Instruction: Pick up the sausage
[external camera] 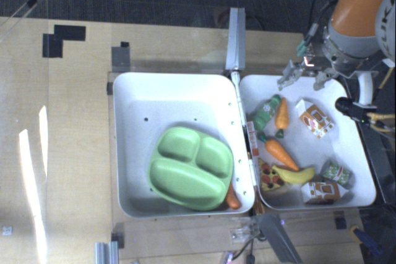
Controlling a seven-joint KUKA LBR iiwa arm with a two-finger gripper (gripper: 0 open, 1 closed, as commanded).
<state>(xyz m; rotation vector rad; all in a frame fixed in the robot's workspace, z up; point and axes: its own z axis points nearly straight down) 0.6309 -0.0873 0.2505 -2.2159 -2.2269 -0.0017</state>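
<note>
A reddish-orange sausage-like piece (232, 198) pokes out from under the green divided plate (192, 167) at the front right corner of the left bin (133, 133); most of it is hidden. My gripper (305, 78) hangs over the far rim of the right bin (365, 195), fingers spread open, nothing between them. It is far from that piece, across the divider and toward the back.
The right bin holds a green packet (266, 110), two carrots (281, 113) (279, 154), a white and orange carton (315, 120), a banana (294, 176), a green can (338, 173) and another carton (319, 192). A metal rail (235, 40) stands between the bins at the back.
</note>
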